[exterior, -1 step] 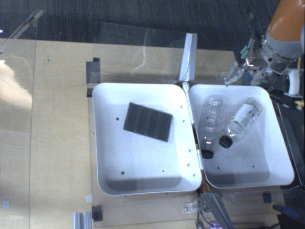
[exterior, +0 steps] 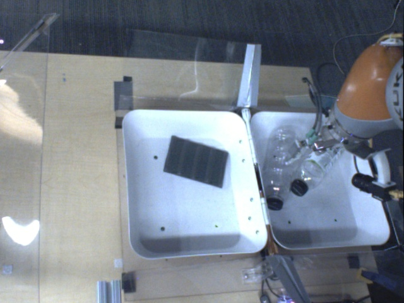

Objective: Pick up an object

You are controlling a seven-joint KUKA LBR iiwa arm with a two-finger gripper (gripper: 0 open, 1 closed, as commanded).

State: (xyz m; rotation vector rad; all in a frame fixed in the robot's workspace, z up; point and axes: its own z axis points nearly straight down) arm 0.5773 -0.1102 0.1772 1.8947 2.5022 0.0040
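Wooden bench (exterior: pixel 69 188): dark pad (exterior: pixel 196 161) left bin; bottles (exterior: pixel 287 169) beside pincer (exterior: pixel 319 145), grip unclear.

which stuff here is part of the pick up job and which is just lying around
Part of the job:
- claw, down in the right bin
- two clear bottles with black caps, under and beside it

Just lying about:
- dark flat pad in the left bin
- cables behind the arm

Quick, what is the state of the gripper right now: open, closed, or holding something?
Gripper: cannot be told. It is low in the right bin, over the clear plastic bottles, with the arm covering it from above.
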